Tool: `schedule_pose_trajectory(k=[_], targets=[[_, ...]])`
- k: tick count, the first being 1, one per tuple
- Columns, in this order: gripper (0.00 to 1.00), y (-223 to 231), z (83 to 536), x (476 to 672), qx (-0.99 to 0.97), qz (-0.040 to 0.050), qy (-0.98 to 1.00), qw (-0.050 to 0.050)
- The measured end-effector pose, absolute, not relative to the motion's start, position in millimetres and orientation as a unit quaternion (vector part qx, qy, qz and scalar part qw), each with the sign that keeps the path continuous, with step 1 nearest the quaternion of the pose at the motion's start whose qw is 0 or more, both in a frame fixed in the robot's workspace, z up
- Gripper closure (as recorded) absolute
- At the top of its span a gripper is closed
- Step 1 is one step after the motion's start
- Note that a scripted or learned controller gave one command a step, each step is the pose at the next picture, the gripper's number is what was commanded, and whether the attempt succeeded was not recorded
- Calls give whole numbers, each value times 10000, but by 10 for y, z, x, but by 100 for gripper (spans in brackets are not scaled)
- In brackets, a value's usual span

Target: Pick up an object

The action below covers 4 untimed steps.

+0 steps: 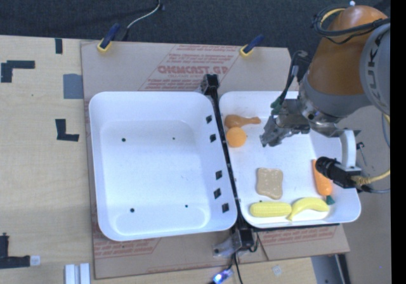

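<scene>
Camera view, seen from above at a slant, puts the gripper (274, 135) in the upper middle of the right bin (353, 210), dark and angled down toward the frame's left. Whether its jaws are released or clenched I cannot tell; the tip is a dark blur, and nothing can be seen caught in it.

Just left of the tip lie an orange ball (236, 138) and, above it, a brown drumstick-shaped toy (240, 121), both near the bin's left wall. Lower down sits a tan bread slice (269, 182), then a yellow corn cob (269, 210) and a banana (309, 207) along the bottom rim. A carrot (321, 181) lies at the right, partly covered by a black fitting. The left bin (101, 111) takes up the frame's middle left.

My reading: this is the approach step, with no object lifted. The next move calls for settling over one piece, probably the ball or drumstick, and closing squarely on it. The grey arm (346, 54) hides the bin's upper right corner.
</scene>
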<state>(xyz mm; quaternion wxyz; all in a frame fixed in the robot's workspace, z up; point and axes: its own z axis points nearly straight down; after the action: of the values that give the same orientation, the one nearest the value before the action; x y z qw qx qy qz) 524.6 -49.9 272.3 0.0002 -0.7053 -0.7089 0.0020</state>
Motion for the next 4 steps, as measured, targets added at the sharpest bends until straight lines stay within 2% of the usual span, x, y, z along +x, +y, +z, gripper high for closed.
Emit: schedule_pose_trajectory(k=[1,2,3,4], targets=[[100,-496,2817,5247,-7050,26,-7092,2],[100,186,4044,4940,-7036,-60,-7106,-34],[100,535,4335,4837,-7052,-15,-7091,-8],[100,1040,5036,4839,-7046,-33,-7096,-18]])
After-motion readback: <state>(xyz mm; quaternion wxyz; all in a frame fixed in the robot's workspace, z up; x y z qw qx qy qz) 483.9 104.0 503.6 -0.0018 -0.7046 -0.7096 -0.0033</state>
